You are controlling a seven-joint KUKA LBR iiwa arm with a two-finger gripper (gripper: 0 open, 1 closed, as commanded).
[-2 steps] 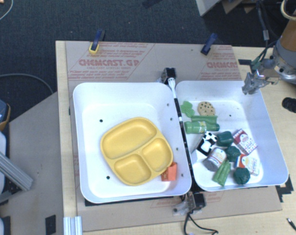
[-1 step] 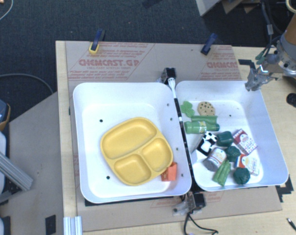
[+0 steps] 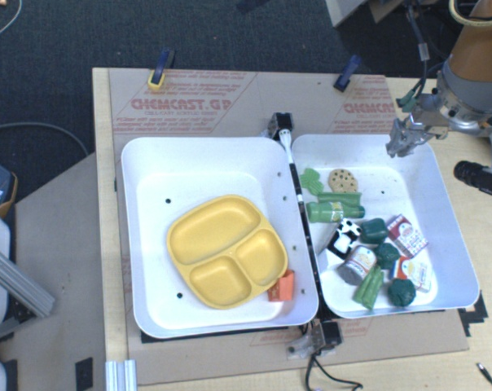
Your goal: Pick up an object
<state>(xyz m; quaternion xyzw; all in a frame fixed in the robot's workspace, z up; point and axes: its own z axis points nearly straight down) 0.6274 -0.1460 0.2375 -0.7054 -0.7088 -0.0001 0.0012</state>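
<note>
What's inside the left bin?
A yellow divided plate fills the left bin's middle, with a small orange block at its lower right edge. Anything under the plate is hidden.

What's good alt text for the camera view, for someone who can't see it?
The robot's hand hovers over the far right corner of the right bin, which holds a cluster of small toy groceries including a cookie and a green bottle. The left bin holds a yellow divided plate with an orange block beside it.
</note>
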